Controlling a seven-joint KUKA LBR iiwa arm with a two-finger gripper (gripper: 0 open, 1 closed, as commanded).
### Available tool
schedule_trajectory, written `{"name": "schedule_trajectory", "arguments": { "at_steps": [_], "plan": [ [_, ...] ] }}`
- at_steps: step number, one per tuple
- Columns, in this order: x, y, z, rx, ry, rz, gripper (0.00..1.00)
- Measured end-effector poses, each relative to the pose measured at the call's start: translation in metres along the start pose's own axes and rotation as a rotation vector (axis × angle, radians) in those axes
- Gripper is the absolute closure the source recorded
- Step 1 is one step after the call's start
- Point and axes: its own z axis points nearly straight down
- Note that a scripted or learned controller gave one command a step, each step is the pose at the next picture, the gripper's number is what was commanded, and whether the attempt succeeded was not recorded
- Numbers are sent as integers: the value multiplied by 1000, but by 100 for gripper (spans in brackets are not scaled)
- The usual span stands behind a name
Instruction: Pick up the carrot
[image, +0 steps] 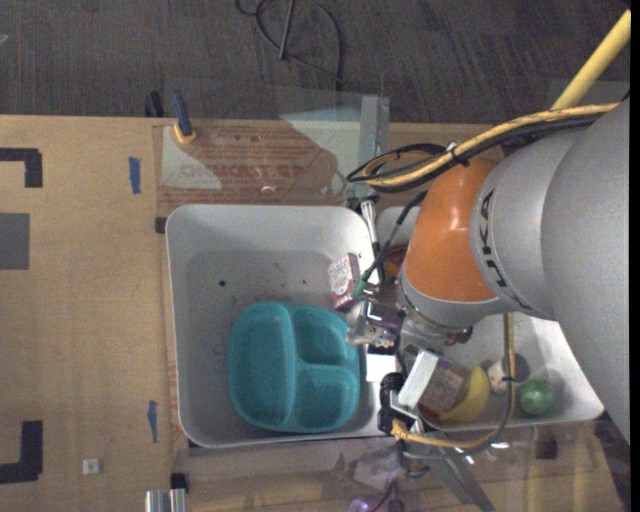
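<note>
The grey arm with its orange band (455, 240) reached in from three o'clock, and its two-finger gripper (368, 328) hung over the wall between the two shallow white bins. Whether the claw was spread or pressed together I could not tell. In the left bin (200, 250), a teal divided plastic tray (290, 368) lay toward six o'clock, a small pink-and-white packet (343, 276) at its one o'clock. In the right bin (575, 385) lay a yellow rounded piece (472, 395), a green ball (537, 398) at its three o'clock. Which was the carrot, I could not tell.
</note>
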Motion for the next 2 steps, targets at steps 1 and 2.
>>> {"name": "schedule_trajectory", "arguments": {
  "at_steps": [1, 2],
  "plan": [
    [-12, 5, 0, 0, 0, -192, 100],
    [-80, 29, -1, -3, 0, -609, 100]
  ]
}}
